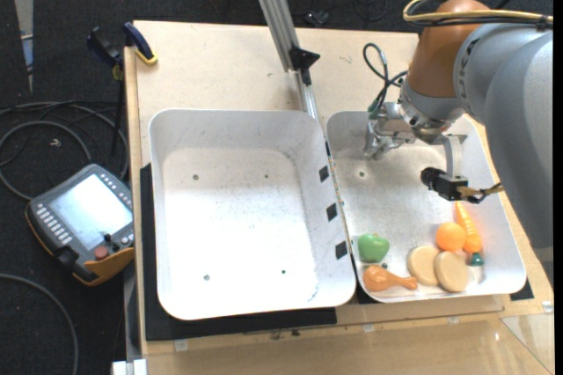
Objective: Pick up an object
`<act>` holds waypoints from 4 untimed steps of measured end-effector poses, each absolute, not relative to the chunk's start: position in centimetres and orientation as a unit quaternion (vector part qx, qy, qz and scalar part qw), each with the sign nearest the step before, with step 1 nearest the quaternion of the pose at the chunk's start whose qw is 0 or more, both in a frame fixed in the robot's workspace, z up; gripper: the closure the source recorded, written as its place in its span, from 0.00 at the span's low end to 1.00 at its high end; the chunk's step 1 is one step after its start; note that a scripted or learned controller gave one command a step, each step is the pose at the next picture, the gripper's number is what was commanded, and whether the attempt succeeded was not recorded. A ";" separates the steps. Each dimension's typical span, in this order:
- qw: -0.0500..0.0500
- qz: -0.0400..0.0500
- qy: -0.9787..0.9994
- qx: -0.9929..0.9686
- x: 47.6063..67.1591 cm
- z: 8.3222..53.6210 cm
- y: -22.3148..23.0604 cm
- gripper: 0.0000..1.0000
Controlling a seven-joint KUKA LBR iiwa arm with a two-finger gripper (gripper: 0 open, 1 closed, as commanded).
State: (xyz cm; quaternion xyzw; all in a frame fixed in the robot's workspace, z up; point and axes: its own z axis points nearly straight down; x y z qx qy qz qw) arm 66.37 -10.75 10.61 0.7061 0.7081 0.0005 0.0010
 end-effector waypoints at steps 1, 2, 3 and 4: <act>0.002 0.001 0.707 0.708 65.7 15.4 -10.8 1.00; 0.003 0.002 0.708 0.706 65.7 21.8 -10.5 1.00; 0.003 0.002 0.708 0.706 66.4 26.5 -11.0 1.00; 0.002 0.001 0.708 0.706 66.5 28.6 -11.0 1.00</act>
